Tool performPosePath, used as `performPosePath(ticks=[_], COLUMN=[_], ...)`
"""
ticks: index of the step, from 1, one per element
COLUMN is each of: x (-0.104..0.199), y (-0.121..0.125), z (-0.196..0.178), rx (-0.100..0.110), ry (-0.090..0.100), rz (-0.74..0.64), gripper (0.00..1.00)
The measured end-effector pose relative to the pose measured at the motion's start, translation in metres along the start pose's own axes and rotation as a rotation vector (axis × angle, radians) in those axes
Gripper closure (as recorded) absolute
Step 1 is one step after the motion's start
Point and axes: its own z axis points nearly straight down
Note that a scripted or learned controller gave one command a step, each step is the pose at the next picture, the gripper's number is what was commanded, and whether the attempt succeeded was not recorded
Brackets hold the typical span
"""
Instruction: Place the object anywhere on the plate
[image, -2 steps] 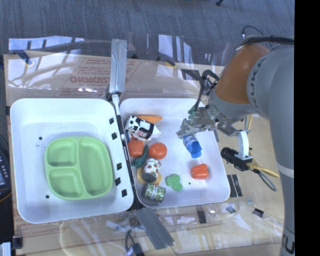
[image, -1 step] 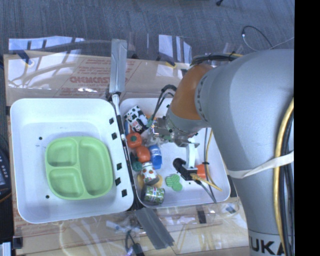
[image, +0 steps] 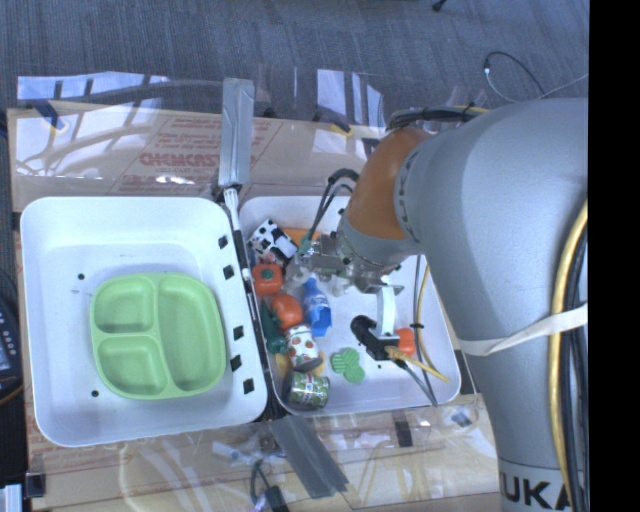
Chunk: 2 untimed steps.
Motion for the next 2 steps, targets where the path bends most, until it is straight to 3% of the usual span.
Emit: performPosePath(ticks=[1,2], x=[0.063,0.067], y=[0.049,0.032], z=[-0.102,-0.099], rx=[-0.006,0.005], ry=[0.009,0.010], rz=[-0.434,-0.319], gripper=[0.00,0.00])
